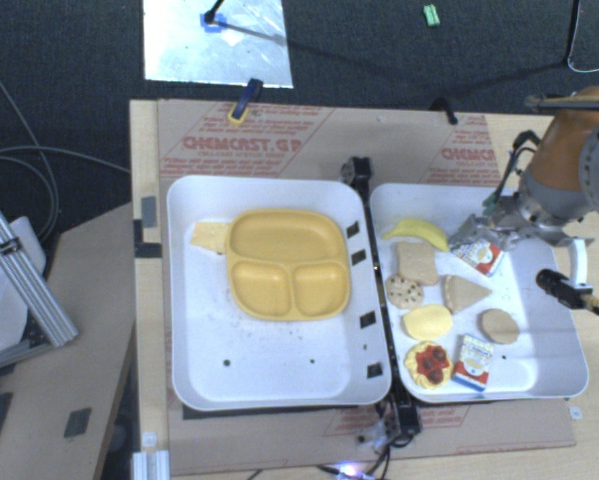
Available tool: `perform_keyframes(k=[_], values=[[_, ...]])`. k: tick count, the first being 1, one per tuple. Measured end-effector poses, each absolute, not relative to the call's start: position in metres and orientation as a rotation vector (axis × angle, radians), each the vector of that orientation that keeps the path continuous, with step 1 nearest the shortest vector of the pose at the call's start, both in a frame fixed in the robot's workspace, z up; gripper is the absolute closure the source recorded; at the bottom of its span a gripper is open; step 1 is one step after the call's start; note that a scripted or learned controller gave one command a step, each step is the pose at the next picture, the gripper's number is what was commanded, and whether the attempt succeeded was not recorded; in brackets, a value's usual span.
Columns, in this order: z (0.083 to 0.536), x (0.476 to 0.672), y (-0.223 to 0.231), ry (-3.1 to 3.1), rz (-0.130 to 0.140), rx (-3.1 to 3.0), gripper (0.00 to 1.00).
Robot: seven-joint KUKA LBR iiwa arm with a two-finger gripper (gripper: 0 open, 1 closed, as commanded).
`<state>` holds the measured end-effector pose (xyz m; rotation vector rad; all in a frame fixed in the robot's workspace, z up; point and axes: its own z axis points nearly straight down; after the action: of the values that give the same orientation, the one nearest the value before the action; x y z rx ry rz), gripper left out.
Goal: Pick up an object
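The light is bright and even and seems to come from above. The two white bins look very bright, almost glowing, with a faint blue tint. Shadows are soft and small, just thin dark lines under the yellow divided plate. The shiny foil sheet at the top gleams with pale glare. The dark floor looks grainy. The whole picture is a little soft, not sharp.

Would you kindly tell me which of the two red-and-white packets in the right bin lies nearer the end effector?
The upper red-and-white packet, right beside the end effector and above the tan wedge. The other packet lies at the bin's front edge.
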<state>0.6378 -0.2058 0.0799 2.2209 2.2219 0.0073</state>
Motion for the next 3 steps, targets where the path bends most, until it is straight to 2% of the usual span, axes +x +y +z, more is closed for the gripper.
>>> perform_keyframes(k=[1,2,3], values=[[0.103,0.643,-0.207,2.216,0.014,2.203,1.00],[0.102,0.642,-0.207,2.219,0.013,2.203,0.00],[0.083,0.600,-0.198,2.224,-0.003,2.223,0.00]])
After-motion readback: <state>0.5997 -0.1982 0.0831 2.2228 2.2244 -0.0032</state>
